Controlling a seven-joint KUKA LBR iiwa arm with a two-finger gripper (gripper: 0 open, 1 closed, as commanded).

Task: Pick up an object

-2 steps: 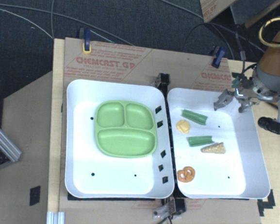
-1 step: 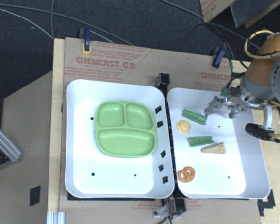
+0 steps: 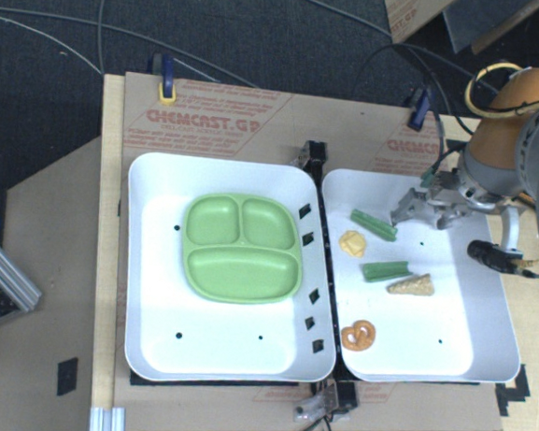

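Nearest the camera, one pretzel [image 3: 358, 336] is seen lying in the right bin [image 3: 464, 354], close to its lower left corner. Beyond it, one tan wedge-shaped piece [image 3: 411, 285] is found touching one green stick [image 3: 384, 270], and one small yellow piece [image 3: 352, 242] lies just to their left. A second green stick [image 3: 373, 225] is placed farther back. Five loose items are thus counted in that bin. In the left bin [image 3: 152, 275], one green three-compartment plate [image 3: 242, 248] is set. At the far side, the gripper [image 3: 427, 209] is held low over the right bin, just beside the second green stick; nothing is seen between its parted fingers.
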